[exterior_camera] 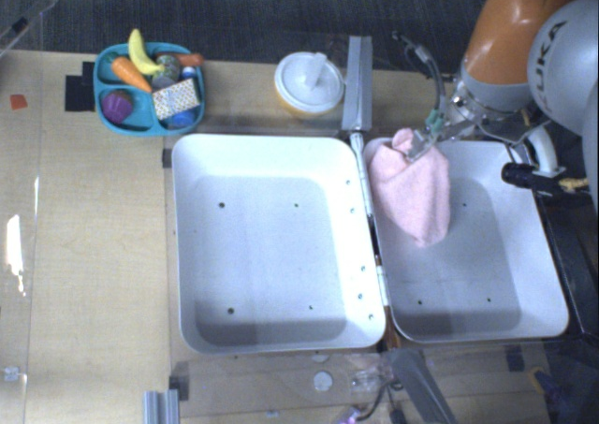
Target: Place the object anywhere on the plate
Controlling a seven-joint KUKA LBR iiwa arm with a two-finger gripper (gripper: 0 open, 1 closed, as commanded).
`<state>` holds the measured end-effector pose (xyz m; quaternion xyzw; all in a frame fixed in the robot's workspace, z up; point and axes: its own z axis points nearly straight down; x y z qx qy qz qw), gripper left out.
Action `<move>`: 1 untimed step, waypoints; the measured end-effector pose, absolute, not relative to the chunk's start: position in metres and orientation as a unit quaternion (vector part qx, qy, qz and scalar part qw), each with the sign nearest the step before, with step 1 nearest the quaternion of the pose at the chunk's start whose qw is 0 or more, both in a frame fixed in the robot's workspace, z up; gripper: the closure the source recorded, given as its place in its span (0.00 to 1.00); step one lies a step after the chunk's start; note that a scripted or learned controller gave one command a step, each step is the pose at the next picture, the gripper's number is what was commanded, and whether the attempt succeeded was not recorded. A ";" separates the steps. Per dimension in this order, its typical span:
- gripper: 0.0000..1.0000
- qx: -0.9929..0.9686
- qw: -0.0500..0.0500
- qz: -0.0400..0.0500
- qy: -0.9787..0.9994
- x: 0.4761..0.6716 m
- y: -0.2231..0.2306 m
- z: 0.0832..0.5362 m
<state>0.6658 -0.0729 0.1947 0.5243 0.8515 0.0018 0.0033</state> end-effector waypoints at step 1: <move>1.00 0.522 0.005 0.003 0.853 0.668 -0.071 0.227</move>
